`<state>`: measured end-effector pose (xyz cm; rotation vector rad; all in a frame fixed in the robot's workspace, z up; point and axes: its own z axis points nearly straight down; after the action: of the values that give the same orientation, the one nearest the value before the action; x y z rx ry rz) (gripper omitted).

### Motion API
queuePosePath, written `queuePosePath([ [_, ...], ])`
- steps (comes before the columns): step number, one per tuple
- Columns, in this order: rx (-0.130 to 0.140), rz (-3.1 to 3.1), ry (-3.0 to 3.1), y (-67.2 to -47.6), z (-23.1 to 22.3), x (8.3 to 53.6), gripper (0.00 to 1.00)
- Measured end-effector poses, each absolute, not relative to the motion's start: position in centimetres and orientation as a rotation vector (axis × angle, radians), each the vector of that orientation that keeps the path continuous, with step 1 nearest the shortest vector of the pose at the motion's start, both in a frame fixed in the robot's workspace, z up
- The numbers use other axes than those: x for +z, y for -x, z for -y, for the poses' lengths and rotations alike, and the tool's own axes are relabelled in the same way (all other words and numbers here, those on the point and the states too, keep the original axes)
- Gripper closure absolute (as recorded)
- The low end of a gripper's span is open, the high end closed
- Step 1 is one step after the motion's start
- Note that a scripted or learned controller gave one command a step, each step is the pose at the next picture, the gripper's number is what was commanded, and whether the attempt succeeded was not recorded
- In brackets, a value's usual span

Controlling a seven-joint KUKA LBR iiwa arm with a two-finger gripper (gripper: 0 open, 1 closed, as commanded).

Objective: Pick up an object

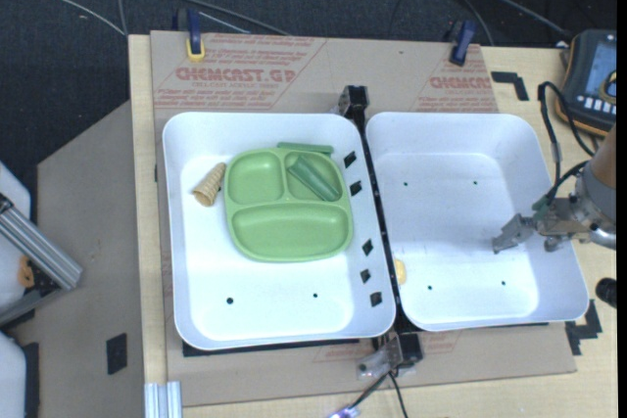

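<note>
Green divided plate (pixel 284 228) flat in left bin (pixel 196 299).

I see table (pixel 137 210), tan board (pixel 323 64) clamped on top, two white bins touching side by side: left bin (pixel 196 308), right bin (pixel 460 308).

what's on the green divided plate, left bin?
A dark green elongated piece lies in the green divided plate's upper right compartment; the other compartments look bare. Another green strip pokes from behind its top edge. Whatever is under the plate is covered.
</note>
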<state>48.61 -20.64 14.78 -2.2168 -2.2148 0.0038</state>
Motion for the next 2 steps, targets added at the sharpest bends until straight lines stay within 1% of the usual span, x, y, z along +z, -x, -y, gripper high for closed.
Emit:
queuePosePath([
  [1, 0.002, 2.216, 2.218, -48.1, 21.5, 9.2, 0.0],
  [2, -0.002, 2.221, 2.222, -48.3, 21.5, 10.6, 1.0],
])
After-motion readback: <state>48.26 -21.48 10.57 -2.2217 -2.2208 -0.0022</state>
